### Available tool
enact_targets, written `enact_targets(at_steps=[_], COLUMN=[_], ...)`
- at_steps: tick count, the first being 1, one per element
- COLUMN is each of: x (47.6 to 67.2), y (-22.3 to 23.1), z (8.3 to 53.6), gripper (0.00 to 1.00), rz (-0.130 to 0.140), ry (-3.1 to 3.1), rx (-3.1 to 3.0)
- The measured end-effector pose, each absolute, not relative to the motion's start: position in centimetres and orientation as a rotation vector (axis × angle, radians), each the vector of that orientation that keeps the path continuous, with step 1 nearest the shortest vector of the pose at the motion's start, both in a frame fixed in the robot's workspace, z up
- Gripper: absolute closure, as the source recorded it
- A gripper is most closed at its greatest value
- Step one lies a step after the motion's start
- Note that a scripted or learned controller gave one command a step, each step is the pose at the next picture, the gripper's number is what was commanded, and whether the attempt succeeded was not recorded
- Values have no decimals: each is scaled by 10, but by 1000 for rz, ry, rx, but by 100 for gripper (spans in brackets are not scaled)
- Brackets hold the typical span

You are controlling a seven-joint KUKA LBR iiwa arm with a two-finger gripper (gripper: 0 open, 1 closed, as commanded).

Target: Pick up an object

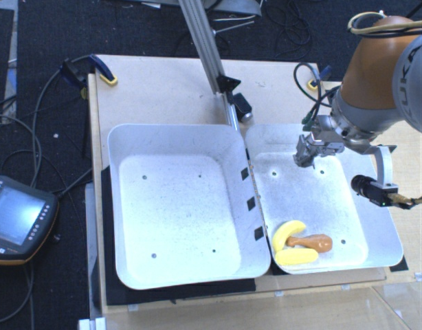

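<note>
We see the gripper (306,155) hanging above the right bin's (335,191) far end, perhaps lining up, its grip unreadable, well apart from the banana (291,234) and drumstick (314,243).

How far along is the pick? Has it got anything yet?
Nothing looks picked yet. The gripper is over the far part of the right bin, with nothing visible in it. The yellow banana-shaped toy and the brown drumstick-shaped toy lie together at that bin's near edge. Left: move there, descend, grasp, lift.
</note>
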State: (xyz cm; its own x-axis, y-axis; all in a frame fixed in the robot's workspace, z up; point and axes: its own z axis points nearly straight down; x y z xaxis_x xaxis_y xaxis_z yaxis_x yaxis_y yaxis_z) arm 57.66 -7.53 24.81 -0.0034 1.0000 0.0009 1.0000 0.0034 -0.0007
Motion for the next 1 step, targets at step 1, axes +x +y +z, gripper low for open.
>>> enact_targets(at_steps=[1], x=[597], y=[-17], z=[240], gripper=[100], rz=[0], ry=[-2226], rx=[-2215])
